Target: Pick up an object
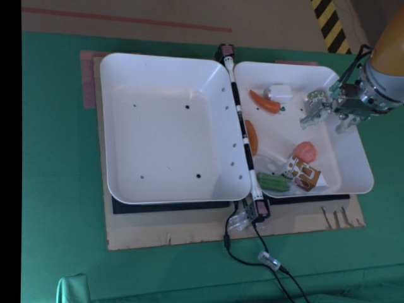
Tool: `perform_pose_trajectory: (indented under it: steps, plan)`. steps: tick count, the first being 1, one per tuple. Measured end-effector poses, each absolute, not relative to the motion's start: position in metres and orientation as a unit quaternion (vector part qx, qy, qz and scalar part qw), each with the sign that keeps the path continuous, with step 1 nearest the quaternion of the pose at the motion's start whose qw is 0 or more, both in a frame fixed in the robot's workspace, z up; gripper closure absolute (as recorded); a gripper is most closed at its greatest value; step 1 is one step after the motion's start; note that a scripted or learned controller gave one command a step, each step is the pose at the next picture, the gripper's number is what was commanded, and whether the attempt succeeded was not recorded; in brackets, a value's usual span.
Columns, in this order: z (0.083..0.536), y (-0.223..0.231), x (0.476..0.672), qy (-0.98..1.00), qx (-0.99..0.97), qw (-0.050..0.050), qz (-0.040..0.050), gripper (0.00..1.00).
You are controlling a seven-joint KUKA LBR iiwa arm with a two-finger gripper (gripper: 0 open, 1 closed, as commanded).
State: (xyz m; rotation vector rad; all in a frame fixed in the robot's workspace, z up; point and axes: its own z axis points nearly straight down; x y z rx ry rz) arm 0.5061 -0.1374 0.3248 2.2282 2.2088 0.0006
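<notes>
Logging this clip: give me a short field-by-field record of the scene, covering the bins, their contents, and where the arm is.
left bin: white, no objects seen inside
right bin: white, holds all visible objects
objects far side: carrot beside white block
objects at divider: orange piece
objects near side: red ball, patterned carton, green vegetable
arm: enters from the right, over the right bin
end effector: above the right bin's far right part, grasp state unclear
</notes>
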Motion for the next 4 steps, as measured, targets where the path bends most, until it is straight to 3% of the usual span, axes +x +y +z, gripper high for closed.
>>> perform_pose_trajectory:
  steps: [1, 2, 3, 4]
  plan:
    - [0.212, -0.166, 0.477, 0.704, 0.710, 0.005, 0.0011, 0.00]
    - [0.224, -0.170, 0.479, 0.700, 0.714, 0.010, 0.0018, 1.00]
    - [0.348, -0.132, 0.481, 0.704, 0.710, 0.005, 0.0009, 1.00]
    - [0.396, -0.040, 0.516, 0.704, 0.710, 0.005, 0.0031, 1.00]
